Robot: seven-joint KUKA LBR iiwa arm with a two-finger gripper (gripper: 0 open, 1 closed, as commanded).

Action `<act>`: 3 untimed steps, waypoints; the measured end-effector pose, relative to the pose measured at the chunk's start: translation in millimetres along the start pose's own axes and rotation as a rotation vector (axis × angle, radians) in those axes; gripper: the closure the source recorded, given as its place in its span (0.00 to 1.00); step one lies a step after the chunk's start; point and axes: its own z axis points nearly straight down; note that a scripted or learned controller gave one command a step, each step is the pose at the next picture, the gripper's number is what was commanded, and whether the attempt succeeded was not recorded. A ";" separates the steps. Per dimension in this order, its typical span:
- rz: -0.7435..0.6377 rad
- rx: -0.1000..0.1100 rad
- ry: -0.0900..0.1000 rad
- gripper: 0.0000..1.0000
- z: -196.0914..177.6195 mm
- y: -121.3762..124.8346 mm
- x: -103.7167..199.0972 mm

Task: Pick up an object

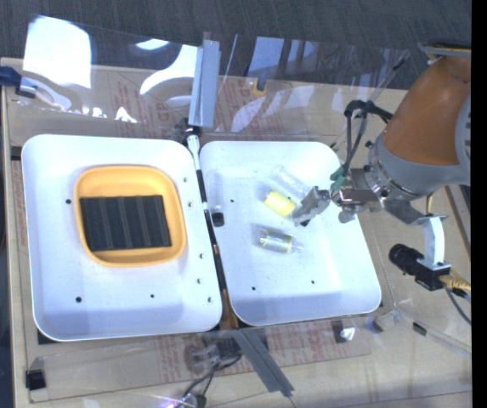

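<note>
two shallow white bins are seen side by side, and the right bin is taken as the landmark. within it, towards its middle and a little to the far side, a small yellow object lies on the floor; just on its far side a clear, crumpled piece of plastic is seen, and on its near side, a little apart, a small metallic cylinder lies on its side. the gripper is placed over the right bin, just beside the yellow object on the arm's side. whether anything is held, or how the tool is set, cannot be told from this view.

the yellow object is judged to be light and probably somewhat soft, so a gentle hold across its short width would be expected to serve; being so light, it may be nudged aside if touched off-centre. the metallic cylinder is judged to be stiff, smooth and apt to roll, so it would best be taken across its round body at mid-length. the clear plastic is judged flimsy and hard to hold.

in the left bin a yellow tray with a dark ribbed insert is seen.
</note>
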 end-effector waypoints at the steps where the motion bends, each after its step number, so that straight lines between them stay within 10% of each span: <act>1: -0.156 0.001 0.001 0.00 59.7 39.8 -35.8; 3: -0.488 -0.005 -0.003 0.00 181.2 146.8 -36.3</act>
